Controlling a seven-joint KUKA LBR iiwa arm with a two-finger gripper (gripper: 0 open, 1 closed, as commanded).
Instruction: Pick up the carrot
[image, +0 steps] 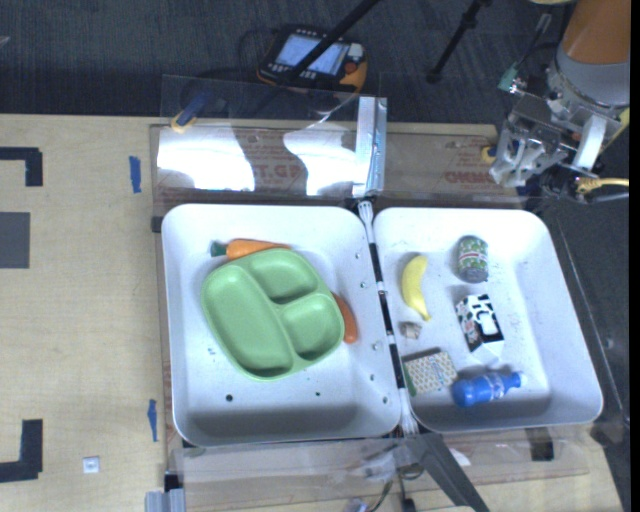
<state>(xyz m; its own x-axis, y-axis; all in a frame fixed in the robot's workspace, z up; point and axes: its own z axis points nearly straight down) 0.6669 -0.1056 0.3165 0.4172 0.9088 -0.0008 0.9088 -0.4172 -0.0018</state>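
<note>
One carrot (258, 246) lies in left bin (190, 380), at far side, pressed against upper rim of green divided plate (270, 310), leafy end pointing left. Partly tucked under plate edge, so little of it exposed. Second orange piece (347, 320) pokes out at plate's right edge; cannot tell whether same kind of thing. Right bin (560, 300) holds banana (415, 285), small can (472, 257), black-white box (481, 320), patterned packet (430, 372), blue bottle (485, 387). Gripper (545, 160) sits up high past right bin's far corner, well apart from carrot; cannot tell how it's set. Risks, judged: descent clips plate rim and shoves plate instead of gripping; carrot rolls under plate; program targets the other orange piece; bin divider (372, 270) blocks a low crossing.
</note>
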